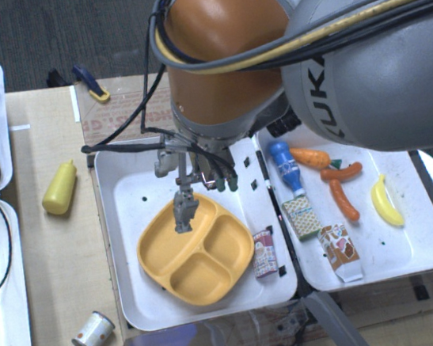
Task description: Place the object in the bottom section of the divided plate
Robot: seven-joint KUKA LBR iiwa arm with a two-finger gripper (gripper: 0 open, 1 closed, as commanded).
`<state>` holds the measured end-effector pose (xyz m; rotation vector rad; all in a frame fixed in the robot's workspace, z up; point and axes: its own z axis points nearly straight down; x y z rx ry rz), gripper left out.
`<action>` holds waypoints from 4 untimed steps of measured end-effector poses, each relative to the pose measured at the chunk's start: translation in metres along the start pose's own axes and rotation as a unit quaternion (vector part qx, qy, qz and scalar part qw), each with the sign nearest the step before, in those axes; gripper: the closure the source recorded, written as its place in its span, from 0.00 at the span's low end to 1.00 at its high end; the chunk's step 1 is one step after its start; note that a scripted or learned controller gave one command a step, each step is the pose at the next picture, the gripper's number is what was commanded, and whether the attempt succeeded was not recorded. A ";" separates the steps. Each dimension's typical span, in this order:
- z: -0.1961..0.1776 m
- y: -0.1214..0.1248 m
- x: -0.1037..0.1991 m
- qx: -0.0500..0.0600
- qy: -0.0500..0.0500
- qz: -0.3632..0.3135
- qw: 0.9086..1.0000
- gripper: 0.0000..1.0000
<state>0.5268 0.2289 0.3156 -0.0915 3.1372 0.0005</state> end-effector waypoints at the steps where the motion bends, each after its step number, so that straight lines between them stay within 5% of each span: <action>1: 0.160 -0.001 -0.005 0.001 0.003 0.025 1.000 0.00; 2: 0.150 -0.002 -0.007 0.000 0.000 0.028 1.000 1.00; 3: 0.150 -0.002 -0.007 0.000 0.001 0.028 1.000 0.00; 4: 0.036 -0.129 -0.009 0.001 0.000 0.181 0.983 0.00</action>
